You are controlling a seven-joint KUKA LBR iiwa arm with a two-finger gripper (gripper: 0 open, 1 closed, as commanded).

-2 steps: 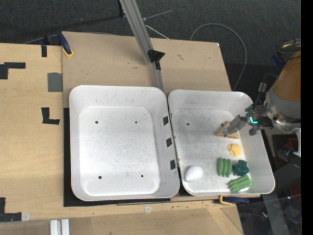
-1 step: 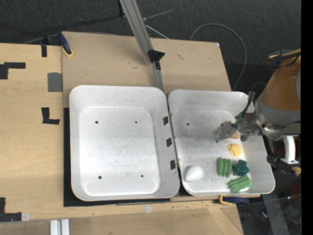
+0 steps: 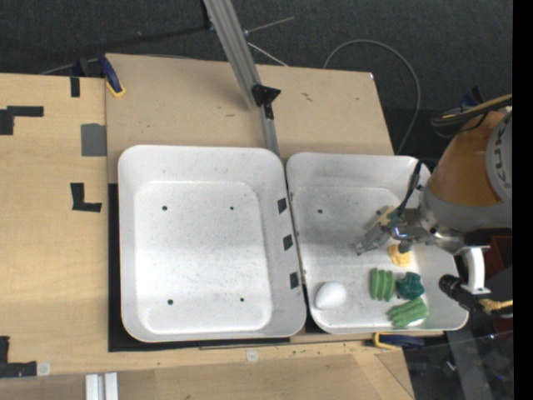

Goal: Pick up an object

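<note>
My gripper (image 3: pixel 376 237) hangs low over the middle right of the right bin (image 3: pixel 341 182), reaching in from the right. Just right of it and slightly nearer lies a small yellow piece (image 3: pixel 402 257), partly covered by the wrist. Toward the bin's front sit a light green ridged object (image 3: pixel 381 283), a dark teal object (image 3: pixel 410 287) and another light green object (image 3: pixel 408 312). A white egg-shaped object (image 3: pixel 331 294) rests at the front left of that bin. I see nothing held in the gripper.
The left bin (image 3: pixel 200 161) sits beside the right one, with black clips along the shared rim. A grey metal pole (image 3: pixel 237 44) slants in from the top. The arm's orange band (image 3: pixel 470 169) is at the right edge.
</note>
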